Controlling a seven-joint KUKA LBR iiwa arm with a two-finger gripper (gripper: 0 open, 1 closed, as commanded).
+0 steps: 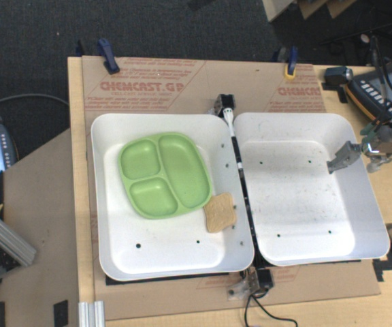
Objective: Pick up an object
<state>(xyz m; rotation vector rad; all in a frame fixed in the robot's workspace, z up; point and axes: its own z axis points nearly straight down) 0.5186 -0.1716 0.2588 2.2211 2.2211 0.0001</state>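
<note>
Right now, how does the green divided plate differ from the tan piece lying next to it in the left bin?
The green plate is far larger than the tan piece. The plate is rounded with three compartments; the tan piece is a flat, roughly square slab. The plate sits mid-bin, the tan piece at its lower right edge. Both lie flat in the left bin.

A green tray [165, 176] lies flat in the left bin [114, 251], right side up, in the bin's far half and nearer its middle than its left wall. It is a rounded rectangle of pale green plastic with three compartments: one long one along its right side and two smaller ones on its left. It sits turned a little askew to the bin's walls.

A tan sponge [220, 212], roughly square with a rough, speckled face, lies flat just beside the tray's near-right corner, touching or almost touching its rim, close to the bin's right wall.
</note>
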